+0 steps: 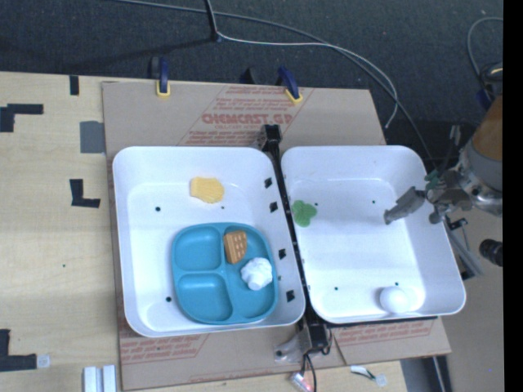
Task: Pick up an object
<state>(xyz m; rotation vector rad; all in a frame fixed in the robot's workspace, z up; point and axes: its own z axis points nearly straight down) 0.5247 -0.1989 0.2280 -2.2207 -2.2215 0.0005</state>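
Camera view, from above the bench: the gripper [406, 208] hangs over the right bin [359, 158] near its right wall, one grey finger reaching leftward, nothing seen between its tips, its spread impossible to tell; the green object [304, 213] lies well apart to the left, against the divider; the white ball [396, 299] sits nearer, at the bin's front edge.

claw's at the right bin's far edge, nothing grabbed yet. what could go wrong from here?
1. The claw sits close to the right white bin's side wall; descending there could clip the rim.
2. The small white ball lies in a corner, leaving little room for a grasp.
3. The green crumpled lump hugs the opposite wall, so it may get pushed instead of lifted.
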